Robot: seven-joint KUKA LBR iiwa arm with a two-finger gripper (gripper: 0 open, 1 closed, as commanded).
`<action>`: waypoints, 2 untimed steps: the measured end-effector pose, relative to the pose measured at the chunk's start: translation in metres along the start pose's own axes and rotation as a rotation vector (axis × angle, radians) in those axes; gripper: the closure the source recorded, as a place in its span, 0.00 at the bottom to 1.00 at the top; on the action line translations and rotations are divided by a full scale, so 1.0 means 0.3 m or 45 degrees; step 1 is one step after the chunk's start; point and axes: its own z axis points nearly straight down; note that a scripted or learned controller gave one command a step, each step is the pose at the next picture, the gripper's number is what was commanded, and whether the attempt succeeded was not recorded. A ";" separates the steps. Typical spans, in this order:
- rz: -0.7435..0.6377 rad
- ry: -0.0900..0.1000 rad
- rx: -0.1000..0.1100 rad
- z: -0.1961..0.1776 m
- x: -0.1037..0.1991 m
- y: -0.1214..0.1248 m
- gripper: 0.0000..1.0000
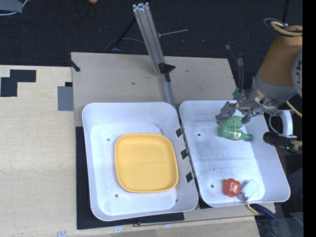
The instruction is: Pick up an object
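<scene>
Robot lab: bench (123,78), white bins (98,117).

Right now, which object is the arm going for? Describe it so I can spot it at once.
Look at the right bin, the one without the yellow plate. Near its far edge, just under the gripper, lies a green bottle-shaped toy. Its green colour and far position set it apart from the red object near the bin's front edge.

One fixed camera looks down at a slant on the worktop (123,78) and both bins (94,117), from moderate height.
</scene>
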 end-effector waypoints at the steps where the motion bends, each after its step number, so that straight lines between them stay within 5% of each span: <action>1: 0.000 0.001 0.005 0.149 0.022 -0.002 0.00; 2: 0.000 0.001 0.005 0.301 0.039 0.012 0.00</action>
